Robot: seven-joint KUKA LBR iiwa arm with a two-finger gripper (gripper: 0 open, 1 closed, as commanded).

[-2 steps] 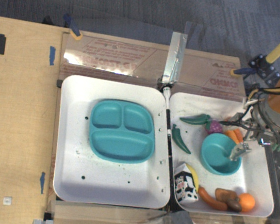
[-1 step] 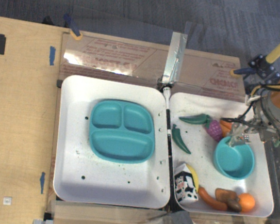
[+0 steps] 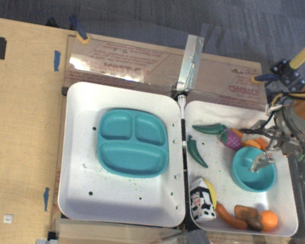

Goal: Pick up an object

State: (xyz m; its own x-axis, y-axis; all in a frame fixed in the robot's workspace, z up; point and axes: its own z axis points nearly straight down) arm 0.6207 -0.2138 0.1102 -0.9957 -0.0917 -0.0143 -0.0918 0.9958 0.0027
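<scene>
Two white bins on worktop. Left bin (image 3: 70, 180): teal divided plate (image 3: 133, 143), centred. Right bin (image 3: 289, 216): two green pods, one at divider (image 3: 196, 152), one (image 3: 211, 128) near back; cow-print item (image 3: 202, 199) at front left; pink-purple toy (image 3: 231, 139); teal bowl (image 3: 253, 169); sausage (image 3: 230, 216) and orange ball (image 3: 268, 220) at front. Hand (image 3: 261, 160) sits over bowl; spread or pressed together: cannot tell.

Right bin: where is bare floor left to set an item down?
In the right bin, bare floor lies between the green pepper, teal bowl and cow toy. The far edge around the pink toy and the near corner by the orange ball are crowded.
</scene>
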